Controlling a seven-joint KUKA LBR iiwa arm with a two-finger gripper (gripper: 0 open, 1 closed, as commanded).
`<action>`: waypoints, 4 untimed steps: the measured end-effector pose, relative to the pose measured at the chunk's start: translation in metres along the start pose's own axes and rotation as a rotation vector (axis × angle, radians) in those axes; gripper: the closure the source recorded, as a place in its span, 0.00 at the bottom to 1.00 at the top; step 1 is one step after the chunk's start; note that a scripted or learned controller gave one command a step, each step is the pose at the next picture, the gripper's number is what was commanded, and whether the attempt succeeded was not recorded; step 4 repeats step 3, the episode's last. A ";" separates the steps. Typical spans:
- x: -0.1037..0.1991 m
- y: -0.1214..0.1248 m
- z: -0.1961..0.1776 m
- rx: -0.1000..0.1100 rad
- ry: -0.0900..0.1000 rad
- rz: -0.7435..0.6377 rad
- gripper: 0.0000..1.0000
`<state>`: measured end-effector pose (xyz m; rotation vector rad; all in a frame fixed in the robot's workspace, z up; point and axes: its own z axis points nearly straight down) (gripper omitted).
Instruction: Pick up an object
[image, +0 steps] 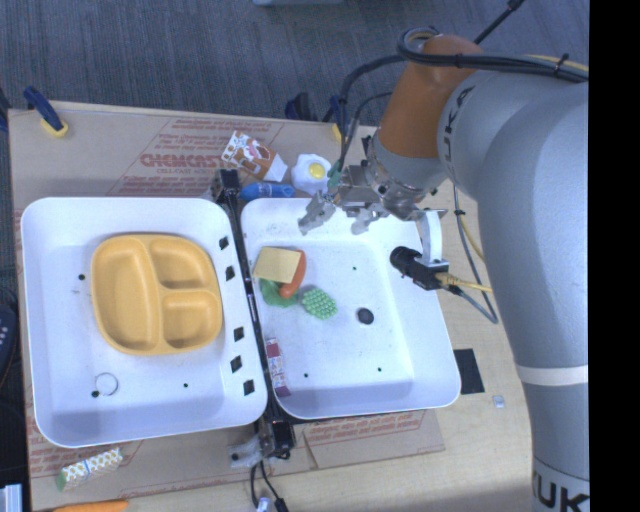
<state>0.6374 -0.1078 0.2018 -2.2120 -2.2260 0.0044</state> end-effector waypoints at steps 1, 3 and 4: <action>-0.008 -0.037 0.111 0.000 0.000 -0.138 0.00; 0.024 -0.058 0.010 -0.003 -0.002 -0.531 1.00; 0.024 -0.058 0.010 -0.003 -0.002 -0.531 1.00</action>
